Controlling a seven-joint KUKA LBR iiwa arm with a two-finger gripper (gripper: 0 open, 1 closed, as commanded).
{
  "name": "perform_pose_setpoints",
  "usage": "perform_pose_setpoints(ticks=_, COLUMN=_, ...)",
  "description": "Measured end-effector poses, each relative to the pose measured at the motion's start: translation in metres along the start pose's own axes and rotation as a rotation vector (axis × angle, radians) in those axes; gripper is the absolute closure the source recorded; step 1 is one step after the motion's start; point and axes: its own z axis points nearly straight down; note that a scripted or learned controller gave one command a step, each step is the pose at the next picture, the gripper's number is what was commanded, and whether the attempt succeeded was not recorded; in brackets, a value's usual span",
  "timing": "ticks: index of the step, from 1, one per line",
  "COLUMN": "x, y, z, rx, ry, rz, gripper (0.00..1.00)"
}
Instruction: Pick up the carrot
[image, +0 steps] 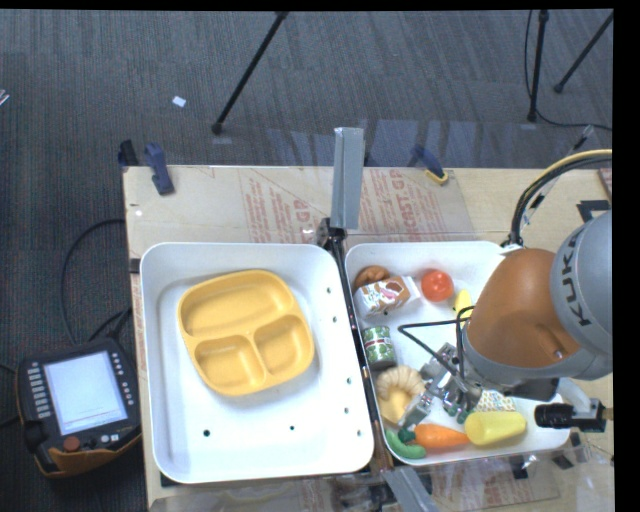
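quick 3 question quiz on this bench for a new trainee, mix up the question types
1. True or false: the carrot lies in the same bin as the yellow tray.
2. Multiple choice: what lies right beside the carrot, on the side toward the view's right? A) tomato B) lemon C) small can
3. Short answer: where does the claw stand relative to the carrot?

Key
1. False. The carrot is in the right bin; the tray sits in the left bin.
2. B, the lemon. The tomato and the small can lie farther up the bin.
3. Just above it in the view, near the donut, with no carrot between its fingers.
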Motion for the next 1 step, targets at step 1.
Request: perform_pose_setpoints(ticks=1, x=-0.0005, y=0.0040, z=-0.0021, rx=-0.006, ry=-0.004, rz=-0.273, gripper=0.00)
